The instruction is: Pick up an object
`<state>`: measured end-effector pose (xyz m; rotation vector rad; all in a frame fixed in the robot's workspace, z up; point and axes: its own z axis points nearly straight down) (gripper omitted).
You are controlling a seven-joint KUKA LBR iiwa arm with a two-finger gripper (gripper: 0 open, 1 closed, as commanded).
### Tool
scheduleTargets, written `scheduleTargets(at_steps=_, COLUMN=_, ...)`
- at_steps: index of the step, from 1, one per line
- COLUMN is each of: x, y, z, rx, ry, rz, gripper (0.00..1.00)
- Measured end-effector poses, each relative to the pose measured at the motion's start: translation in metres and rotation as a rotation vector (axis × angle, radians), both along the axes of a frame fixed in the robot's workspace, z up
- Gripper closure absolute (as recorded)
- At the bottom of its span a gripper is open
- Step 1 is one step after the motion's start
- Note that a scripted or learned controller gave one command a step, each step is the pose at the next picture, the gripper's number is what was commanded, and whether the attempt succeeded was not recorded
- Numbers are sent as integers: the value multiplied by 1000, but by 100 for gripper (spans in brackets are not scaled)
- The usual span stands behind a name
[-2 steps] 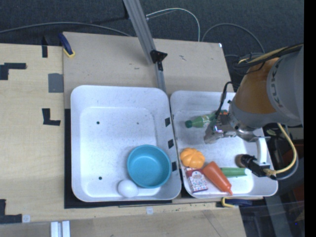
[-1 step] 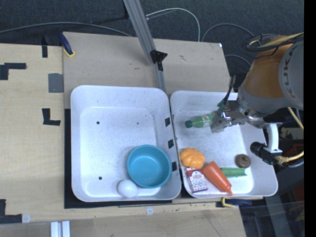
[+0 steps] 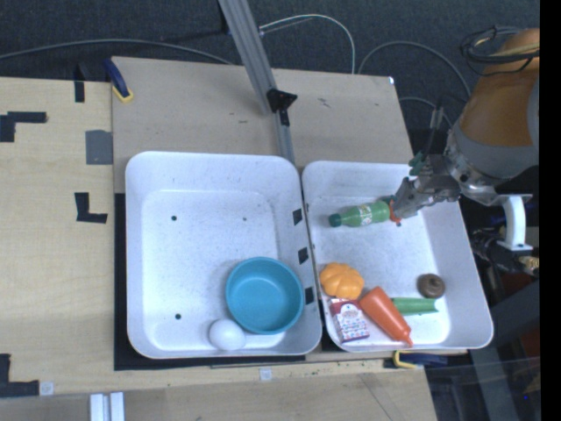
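My gripper [image 3: 406,205] hangs over the upper part of the right bin [image 3: 460,261], right at the thick end of a green bottle [image 3: 360,215] that lies on its side with its cap pointing left. The gripper's tip meets or overlaps the bottle's end, and I cannot tell whether it grips it. Lower in the same bin lie an orange fruit [image 3: 341,280], a carrot [image 3: 385,313] with a green top, a small brown ring [image 3: 430,284] and a red and white packet [image 3: 350,321].
The left bin [image 3: 175,226] holds a blue bowl [image 3: 264,294] and a white ball [image 3: 227,332] near its front wall. A grey pole [image 3: 250,42] slants down to the bins' shared back corner. Cables loop behind the right bin.
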<state>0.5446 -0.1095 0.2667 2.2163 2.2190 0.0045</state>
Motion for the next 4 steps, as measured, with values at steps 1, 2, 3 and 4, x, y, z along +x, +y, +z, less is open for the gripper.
scheduleTargets(at_steps=1, x=3, y=59, z=-13, rx=3, ry=8, rz=6, gripper=100)
scheduleTargets(at_steps=2, x=-10, y=111, z=-12, rx=3, ry=9, rz=6, gripper=100)
scheduleTargets(at_steps=3, x=-18, y=159, z=-12, rx=3, ry=9, rz=6, gripper=100)
scheduleTargets(at_steps=4, x=-19, y=207, z=-32, rx=2, ry=11, rz=5, gripper=100)
